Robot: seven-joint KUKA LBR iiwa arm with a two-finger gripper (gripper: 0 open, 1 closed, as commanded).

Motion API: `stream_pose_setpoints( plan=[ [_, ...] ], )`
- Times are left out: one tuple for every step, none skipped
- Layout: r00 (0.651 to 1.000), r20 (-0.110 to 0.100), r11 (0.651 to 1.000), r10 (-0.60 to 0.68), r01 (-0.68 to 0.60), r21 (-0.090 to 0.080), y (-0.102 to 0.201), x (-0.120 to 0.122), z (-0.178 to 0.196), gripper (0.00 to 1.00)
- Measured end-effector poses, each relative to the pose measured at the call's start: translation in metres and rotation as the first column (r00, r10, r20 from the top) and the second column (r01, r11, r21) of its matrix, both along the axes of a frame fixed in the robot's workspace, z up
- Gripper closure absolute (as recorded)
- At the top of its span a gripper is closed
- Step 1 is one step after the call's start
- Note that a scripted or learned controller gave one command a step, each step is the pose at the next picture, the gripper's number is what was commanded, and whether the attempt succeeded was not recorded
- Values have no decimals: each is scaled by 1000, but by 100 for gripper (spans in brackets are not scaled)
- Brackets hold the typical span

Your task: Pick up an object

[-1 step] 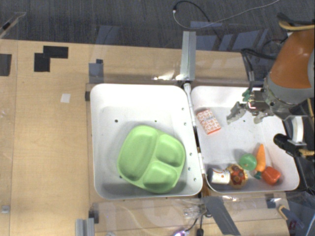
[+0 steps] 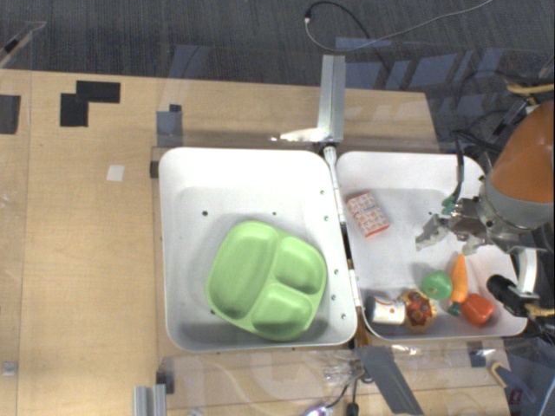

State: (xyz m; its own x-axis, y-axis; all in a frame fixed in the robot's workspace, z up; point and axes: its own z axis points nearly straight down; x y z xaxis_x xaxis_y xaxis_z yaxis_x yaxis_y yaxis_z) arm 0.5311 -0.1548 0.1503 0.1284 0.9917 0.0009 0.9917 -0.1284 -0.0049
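You are looking down on a pale wooden table (image 2: 78,258) with two white bins side by side. The left bin (image 2: 182,189) holds a green divided plate (image 2: 267,278), tilted a little, lying toward its 5 o'clock corner. A metal post (image 2: 333,98) stands at 12 o'clock of the seam between the bins. At 10 o'clock on the table you see black patches (image 2: 87,100) and a small pale square (image 2: 115,173). Beyond the table's far edge lies dark grey carpet (image 2: 173,7), with a black cable (image 2: 347,33) looping across it at 1 o'clock.

The right bin (image 2: 399,180) carries the loose things. A small red-patterned card (image 2: 368,214) lies flat toward its 10 o'clock part, well apart from the rest. Along the near wall, at 6 o'clock, sit a white piece (image 2: 387,311) and a dark red and yellow toy (image 2: 420,309), touching. Just beside them at 5 o'clock are a green ball (image 2: 437,285), an orange carrot (image 2: 460,277) standing nearly on end, and a red-orange lump (image 2: 478,309).

The arm (image 2: 525,176) comes in at 3 o'clock, its orange band uppermost. The hand (image 2: 442,230) hangs over the right bin's 3 o'clock side, just above the carrot and ball. You cannot tell from this slant how the hand is set, and nothing is seen between its tips.
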Motion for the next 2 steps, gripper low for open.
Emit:
stream_pose_setpoints(
  plan=[
    [979, 5, 979, 205, -205, -1, -43, 26, -16, 0],
    [974, 5, 974, 225, -225, 0, -49, -1, -59, 0]
  ],
)
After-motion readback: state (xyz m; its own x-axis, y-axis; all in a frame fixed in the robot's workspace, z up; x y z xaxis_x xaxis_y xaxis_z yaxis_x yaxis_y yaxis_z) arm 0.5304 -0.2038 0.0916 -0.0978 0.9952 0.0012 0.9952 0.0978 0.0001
